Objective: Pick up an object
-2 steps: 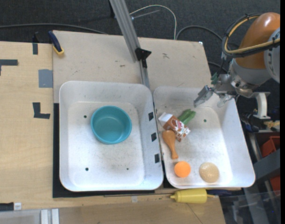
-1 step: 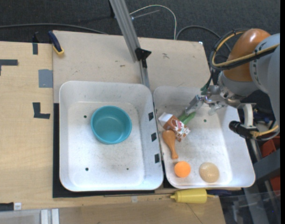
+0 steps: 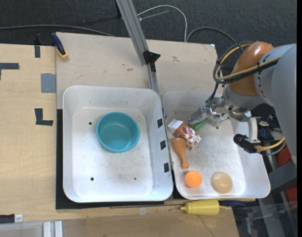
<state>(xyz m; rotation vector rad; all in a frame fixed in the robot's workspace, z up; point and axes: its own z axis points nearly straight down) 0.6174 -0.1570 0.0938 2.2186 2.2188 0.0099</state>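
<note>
1. Metallic grey and partly blurred, the end effector (image 3: 206,113) is seen low over the upper part of the right bin (image 3: 249,181), reaching in from the right; whether it is released or clenched cannot be told, and nothing can be made out in its grasp.
2. A slim green item (image 3: 199,125) is seen just below and beside the end effector; whether the two touch cannot be told.
3. A small white and red packet (image 3: 186,132) is found just left of that, near the bin's left wall, with its white corner pointing up-left.
4. A tan drumstick-shaped toy (image 3: 180,151) is laid directly below the packet, touching or nearly touching it, its narrow end pointed toward the near edge.
5. An orange ball (image 3: 193,179) is set near the front of the right bin, and a pale beige round object (image 3: 221,181) is placed just beside it on the right, apart from it.
6. A teal bowl (image 3: 117,132) is seated upright in the left bin (image 3: 81,181), well apart from the other items.
7. A yellow bottle (image 3: 202,208) is laid on its side on the counter (image 3: 22,132), just in front of the right bin.
</note>
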